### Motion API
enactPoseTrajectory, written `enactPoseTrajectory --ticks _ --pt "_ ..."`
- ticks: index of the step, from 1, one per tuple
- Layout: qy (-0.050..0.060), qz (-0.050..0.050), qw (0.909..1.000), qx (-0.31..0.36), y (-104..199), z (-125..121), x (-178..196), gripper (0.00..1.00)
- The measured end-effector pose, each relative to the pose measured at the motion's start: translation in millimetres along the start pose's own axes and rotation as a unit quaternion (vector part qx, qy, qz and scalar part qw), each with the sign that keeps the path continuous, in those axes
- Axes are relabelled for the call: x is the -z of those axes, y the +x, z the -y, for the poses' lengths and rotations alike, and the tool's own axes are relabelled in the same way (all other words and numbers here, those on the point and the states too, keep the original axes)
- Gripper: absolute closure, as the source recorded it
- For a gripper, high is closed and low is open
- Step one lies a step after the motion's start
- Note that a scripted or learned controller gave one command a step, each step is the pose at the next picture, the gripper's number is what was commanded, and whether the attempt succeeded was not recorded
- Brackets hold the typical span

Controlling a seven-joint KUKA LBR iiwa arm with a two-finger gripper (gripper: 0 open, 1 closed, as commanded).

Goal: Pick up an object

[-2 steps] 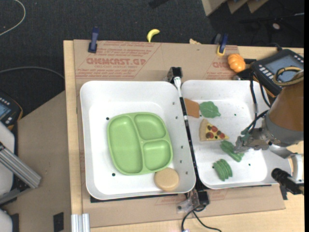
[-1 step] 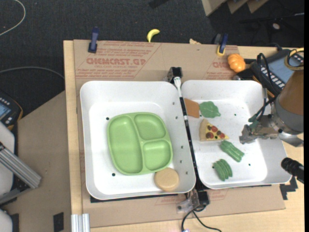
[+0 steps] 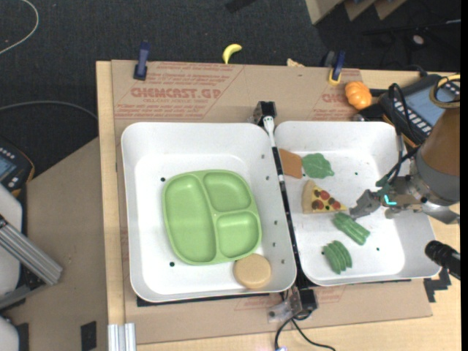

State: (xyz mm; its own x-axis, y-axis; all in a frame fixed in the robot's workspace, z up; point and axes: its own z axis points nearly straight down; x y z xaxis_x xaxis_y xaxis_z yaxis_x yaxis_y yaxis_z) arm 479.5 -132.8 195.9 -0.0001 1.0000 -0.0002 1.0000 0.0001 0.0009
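The right bin (image 3: pixel 387 139) holds a pizza slice (image 3: pixel 319 197), a leafy green piece (image 3: pixel 317 165), an orange-brown slab (image 3: pixel 291 164) and two ridged green pieces, one at mid-bin (image 3: pixel 351 229) and one near the front (image 3: pixel 337 257). My gripper (image 3: pixel 362 205) reaches in from the right and hangs low over the right bin. Its tip is just right of the pizza slice and just above the mid-bin green piece. Nothing shows in its grasp.
The left bin (image 3: pixel 139 152) carries a green divided plate (image 3: pixel 211 216) and a tan round disc (image 3: pixel 253 270) at its front. A small orange gourd (image 3: pixel 357 94) and a yellow banana toy (image 3: pixel 232 51) lie on the cardboard behind the bins. Cables run at the right.
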Motion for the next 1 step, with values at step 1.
enactPoseTrajectory --ticks 1 --pt "0.000 -0.001 1.0000 -0.003 -63.2 -14.6 -114.1 0.00"
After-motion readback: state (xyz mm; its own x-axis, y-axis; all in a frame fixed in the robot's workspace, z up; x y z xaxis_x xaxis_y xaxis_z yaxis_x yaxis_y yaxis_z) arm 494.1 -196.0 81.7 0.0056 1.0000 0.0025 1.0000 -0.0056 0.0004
